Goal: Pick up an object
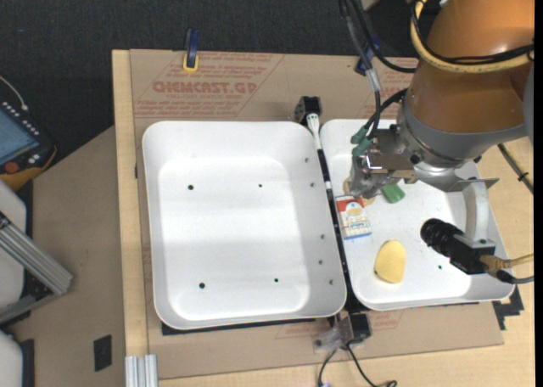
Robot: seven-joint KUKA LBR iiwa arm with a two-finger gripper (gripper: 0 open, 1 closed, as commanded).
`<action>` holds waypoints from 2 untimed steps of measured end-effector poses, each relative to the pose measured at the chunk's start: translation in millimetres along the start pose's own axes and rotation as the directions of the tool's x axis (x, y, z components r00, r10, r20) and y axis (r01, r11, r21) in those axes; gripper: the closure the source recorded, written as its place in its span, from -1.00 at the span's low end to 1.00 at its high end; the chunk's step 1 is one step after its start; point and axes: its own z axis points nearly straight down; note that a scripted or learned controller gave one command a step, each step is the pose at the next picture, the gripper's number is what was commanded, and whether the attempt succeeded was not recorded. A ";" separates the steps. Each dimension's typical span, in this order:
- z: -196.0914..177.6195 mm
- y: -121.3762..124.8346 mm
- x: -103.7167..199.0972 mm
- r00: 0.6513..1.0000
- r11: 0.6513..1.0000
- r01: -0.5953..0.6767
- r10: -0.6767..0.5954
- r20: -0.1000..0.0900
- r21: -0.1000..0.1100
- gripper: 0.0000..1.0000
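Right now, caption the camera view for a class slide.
Arm reaches over right bin; small carton and yellow lump inside.

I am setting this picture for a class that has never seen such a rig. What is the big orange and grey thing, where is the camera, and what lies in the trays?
One camera, fixed above the bench, looks down at a slant. The big grey and orange shape is a robot arm reaching in from the right. Its gripper hangs over the right bin, next to the left bin. In the right bin lie a yellow rounded object, a small red, white and blue packet and a green piece close by the gripper. From this angle I cannot tell whether anything is held.
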 end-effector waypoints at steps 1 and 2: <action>44.8 -1.0 -10.1 1.000 1.000 -0.011 0.011 0.002 0.009 1.00; 48.8 -1.1 -65.3 1.000 1.000 -0.014 0.014 0.002 0.006 1.00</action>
